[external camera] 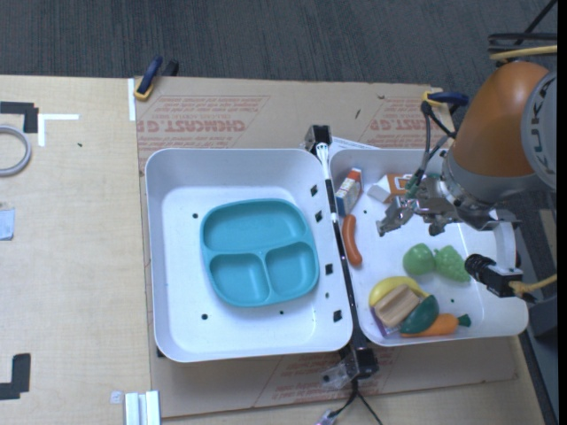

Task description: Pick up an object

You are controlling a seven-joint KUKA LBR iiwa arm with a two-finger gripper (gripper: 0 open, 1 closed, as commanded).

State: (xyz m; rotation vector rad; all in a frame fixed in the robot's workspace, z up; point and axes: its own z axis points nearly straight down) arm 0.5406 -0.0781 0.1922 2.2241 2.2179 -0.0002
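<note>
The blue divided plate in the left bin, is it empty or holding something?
Empty. All three compartments of the blue plate show bare blue surface.

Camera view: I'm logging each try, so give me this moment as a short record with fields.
left bin: holds a teal divided plate
right bin: hot dog, green pear, carrot, other toy food
gripper: above the right bin's middle, nothing seen held
arm: reaches in from the right
</note>
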